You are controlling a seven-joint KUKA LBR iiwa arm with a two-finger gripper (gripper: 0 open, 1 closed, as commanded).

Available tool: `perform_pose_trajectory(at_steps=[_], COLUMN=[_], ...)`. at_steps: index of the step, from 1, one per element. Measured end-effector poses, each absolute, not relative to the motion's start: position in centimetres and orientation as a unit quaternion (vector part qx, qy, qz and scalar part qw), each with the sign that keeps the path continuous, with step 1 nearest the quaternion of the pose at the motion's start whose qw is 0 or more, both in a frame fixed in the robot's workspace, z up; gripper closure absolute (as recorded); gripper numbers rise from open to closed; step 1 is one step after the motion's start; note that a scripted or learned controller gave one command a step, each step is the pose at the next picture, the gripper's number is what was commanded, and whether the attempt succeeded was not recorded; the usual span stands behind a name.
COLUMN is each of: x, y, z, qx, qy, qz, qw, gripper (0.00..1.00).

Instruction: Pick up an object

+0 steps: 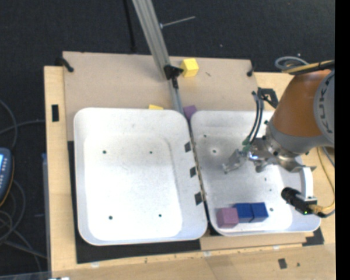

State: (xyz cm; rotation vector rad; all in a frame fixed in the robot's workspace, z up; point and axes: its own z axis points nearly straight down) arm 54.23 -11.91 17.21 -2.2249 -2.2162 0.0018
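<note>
the arm point(300, 112) reaches in from the right, its orange band above the right bin point(221, 127), and its gripper point(234, 162) hangs over the middle of that bin's floor. whether the gripper is released or clenched cannot be told from here; nothing is seen grasped in it. a blue block point(250, 212) lies near the front wall of the right bin, with a purple block point(227, 217) just beside it on its left, apparently touching. both blocks sit well apart from the gripper, toward the near edge. the left bin point(93, 127) sits alongside, sharing a central seam with the right one. on the bench point(105, 80) behind the bins, a yellow block point(190, 67) rests beside a slanted metal rail point(151, 28). a small purple piece point(189, 111) and a small yellow piece point(156, 107) show at the bins' rear rims.
</note>
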Motion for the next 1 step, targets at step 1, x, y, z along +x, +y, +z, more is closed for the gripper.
perform_pose_trajectory(at_steps=[1], x=[49.26], y=[-18.43], z=[12.94], qx=[-0.710], qy=[-0.704], qz=[0.0027], qw=[0.000], gripper=[0.00])
